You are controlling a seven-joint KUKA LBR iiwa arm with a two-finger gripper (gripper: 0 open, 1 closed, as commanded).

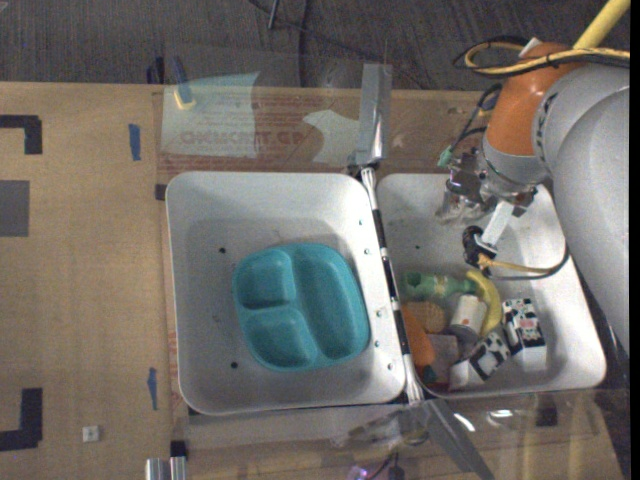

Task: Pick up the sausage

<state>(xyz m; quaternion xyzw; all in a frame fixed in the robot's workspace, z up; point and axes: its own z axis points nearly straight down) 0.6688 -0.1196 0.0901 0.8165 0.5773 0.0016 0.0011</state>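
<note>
An orange-brown elongated piece [420, 346] that looks like the sausage lies at the left edge of a pile of toy food in the near half of the right bin [570, 358]. It rests against the bin's left wall, partly under a round tan piece [428, 316]. My gripper [458, 204] hangs over the far part of the right bin, well behind the pile and apart from it. Nothing shows in its grasp.
The pile also holds a green piece [432, 285], a yellow banana [491, 298], a white can [466, 314] and two black-and-white blocks [522, 324]. A teal divided plate [300, 306] sits in the left bin [200, 218]. A yellow cable [520, 266] trails below the wrist.
</note>
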